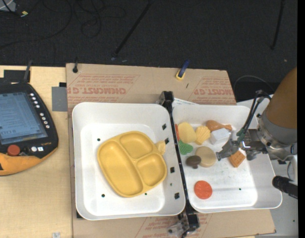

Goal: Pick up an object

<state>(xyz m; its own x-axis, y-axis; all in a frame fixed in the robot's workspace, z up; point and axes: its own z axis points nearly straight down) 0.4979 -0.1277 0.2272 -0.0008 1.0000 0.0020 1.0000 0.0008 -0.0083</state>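
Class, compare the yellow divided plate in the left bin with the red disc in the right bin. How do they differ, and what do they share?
The yellow plate is far larger than the red disc. The plate is yellow with three compartments; the disc is red and plain. The plate lies alone near the middle of the left bin; the disc lies near the front of the right bin, apart from the cluster of small items behind it. Both lie flat.

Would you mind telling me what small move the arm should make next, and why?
Probably a short descent onto the orange waffle-like piece. The gripper sits in the right bin beside it, with nothing visibly between its fingers, so no pick is made yet. The white block and tan disc crowd close, so a small, straight move seems safest.
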